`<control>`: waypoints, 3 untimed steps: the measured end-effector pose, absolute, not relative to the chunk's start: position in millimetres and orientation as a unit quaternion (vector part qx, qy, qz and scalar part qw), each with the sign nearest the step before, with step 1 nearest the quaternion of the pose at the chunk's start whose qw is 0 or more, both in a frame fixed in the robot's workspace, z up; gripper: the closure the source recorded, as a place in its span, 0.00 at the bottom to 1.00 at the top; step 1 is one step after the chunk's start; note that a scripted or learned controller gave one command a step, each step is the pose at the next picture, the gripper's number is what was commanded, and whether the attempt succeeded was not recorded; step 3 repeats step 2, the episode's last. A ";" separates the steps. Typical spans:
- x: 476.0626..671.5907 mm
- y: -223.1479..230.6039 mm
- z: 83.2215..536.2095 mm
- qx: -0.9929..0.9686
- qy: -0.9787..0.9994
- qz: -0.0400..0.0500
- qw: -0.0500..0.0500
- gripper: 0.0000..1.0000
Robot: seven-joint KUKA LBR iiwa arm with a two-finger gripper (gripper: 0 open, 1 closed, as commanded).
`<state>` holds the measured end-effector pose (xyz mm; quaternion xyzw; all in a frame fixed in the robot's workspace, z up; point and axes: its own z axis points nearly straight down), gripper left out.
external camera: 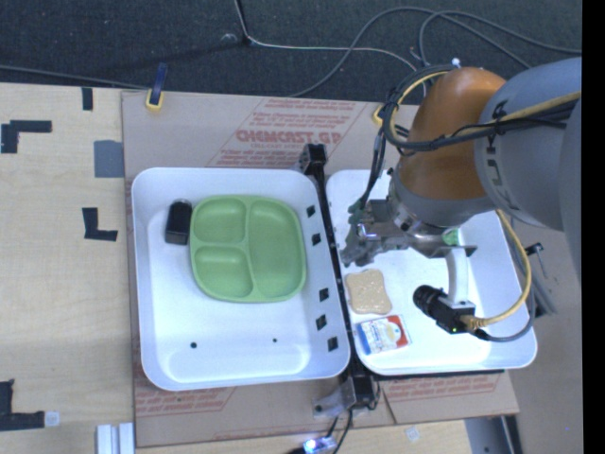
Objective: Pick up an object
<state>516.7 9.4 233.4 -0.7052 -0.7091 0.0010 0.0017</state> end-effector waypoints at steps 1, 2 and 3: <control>497.8 58.4 217.6 -0.705 -0.709 0.001 0.002 1.00; 488.8 99.2 227.0 -0.705 -0.709 0.000 0.001 1.00; 488.8 99.2 227.0 -0.705 -0.709 0.000 0.001 1.00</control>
